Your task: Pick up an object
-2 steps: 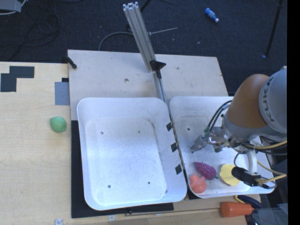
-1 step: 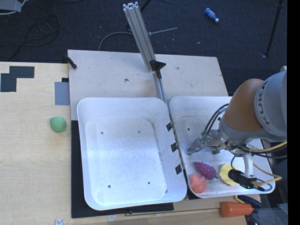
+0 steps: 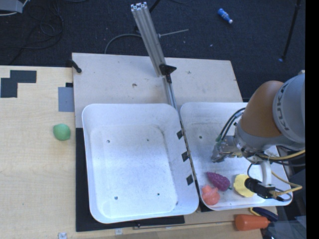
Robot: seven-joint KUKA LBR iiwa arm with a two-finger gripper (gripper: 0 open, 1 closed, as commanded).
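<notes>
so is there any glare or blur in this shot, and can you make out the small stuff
Camera view: soft overall; the white bins are bright with faint glare, the floor beyond dark. The purple object, orange object and yellow object read as blobs of colour; the gripper is too blurred to resolve.

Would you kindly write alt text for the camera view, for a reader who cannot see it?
A grey robot arm reaches from the right into the right white bin, its gripper low over the bin floor above a purple object, an orange-red object and a yellow object. The left white bin sits beside it, and a green ball lies on the wooden bench to the left.
</notes>
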